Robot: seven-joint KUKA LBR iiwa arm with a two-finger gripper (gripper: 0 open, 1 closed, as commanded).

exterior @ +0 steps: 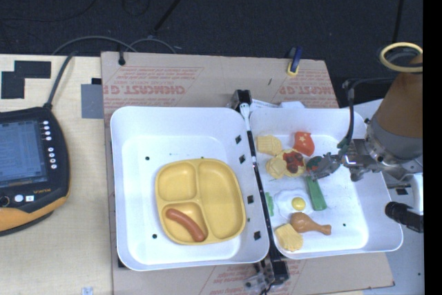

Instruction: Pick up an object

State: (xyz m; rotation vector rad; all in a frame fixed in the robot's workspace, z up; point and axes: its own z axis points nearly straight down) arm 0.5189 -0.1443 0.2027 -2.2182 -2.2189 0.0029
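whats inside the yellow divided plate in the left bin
One sausage lies in the front-left compartment of the yellow plate. The two other compartments show bare yellow. Whatever is beneath the sausage is covered.

Two bins side by side on a cardboard sheet (207, 79) over the tabletop (41, 245).

In the left bin (131, 141): a divided plate (200, 198), with a sausage (185, 224) in its front compartment. In the right bin (376, 235): a waffle piece (268, 145) at back left, a tomato (303, 142) just right of it, grapes (293, 161) just in front of both, an egg (298, 204) near centre, a stick-shaped piece (316, 195) beside the egg's right, a drumstick (309, 223) in front, another waffle piece (289, 238) at front left. Over the right bin's right half, reaching in from the right: the pincer (319, 167), above the stick-shaped piece's far end. Left of the bins, at the tabletop's edge: a handheld pendant (27, 162).
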